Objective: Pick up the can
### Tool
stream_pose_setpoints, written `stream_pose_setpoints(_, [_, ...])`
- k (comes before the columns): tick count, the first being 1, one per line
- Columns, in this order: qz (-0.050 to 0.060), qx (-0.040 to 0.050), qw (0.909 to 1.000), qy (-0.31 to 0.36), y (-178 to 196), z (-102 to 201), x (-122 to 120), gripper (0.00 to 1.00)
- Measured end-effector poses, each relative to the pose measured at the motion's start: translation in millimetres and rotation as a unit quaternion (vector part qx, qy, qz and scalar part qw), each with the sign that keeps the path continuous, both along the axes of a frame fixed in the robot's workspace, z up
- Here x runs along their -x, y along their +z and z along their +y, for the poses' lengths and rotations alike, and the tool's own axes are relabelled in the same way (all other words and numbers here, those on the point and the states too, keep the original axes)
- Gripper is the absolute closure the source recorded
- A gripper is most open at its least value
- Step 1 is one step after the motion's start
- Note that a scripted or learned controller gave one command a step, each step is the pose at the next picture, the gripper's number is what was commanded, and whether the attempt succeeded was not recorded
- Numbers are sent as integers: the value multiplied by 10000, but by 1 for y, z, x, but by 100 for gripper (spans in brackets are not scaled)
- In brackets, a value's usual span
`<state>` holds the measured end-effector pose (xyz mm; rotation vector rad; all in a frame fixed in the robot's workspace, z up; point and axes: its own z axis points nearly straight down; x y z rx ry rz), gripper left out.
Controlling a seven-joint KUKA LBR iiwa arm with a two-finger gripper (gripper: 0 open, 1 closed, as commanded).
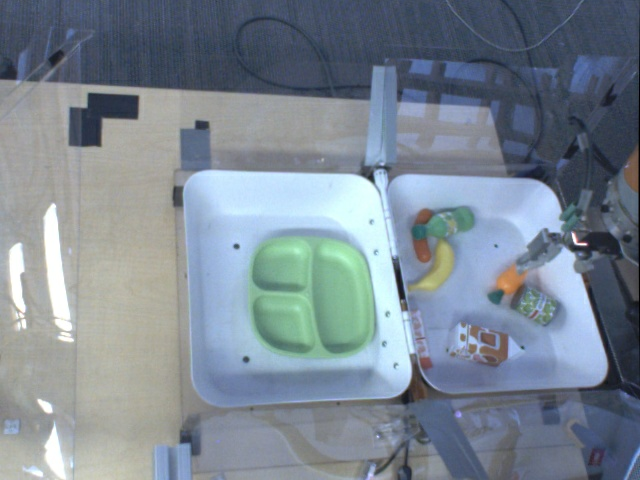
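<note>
The can [535, 306] is small and green with a red and white label. It lies on its side near the right wall of the right bin [585, 368]. My gripper [553, 234] hangs over the bin's right side, just above and slightly right of the can. Its fingers are open and hold nothing. One grey finger [538, 249] points down and left toward an orange carrot [507, 282], which lies right beside the can's left end.
The right bin also holds a yellow banana [436, 268], a green bottle [451, 222], a red and orange piece [423, 237] and a small brown and white carton [478, 344]. A green divided plate [310, 295] sits in the left bin [210, 268].
</note>
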<state>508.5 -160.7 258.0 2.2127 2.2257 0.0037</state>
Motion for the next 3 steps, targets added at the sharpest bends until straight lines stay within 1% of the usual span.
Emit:
stream_pose_setpoints(1, [6, -2, 9989, -478, -123, -32, -72, 0])
stream_pose_setpoints(2, [-27, -6, 9964, -843, -170, -36, -76, 0])
stream_pose_setpoints(3, [-55, -12, 9965, -829, -158, -35, -78, 100])
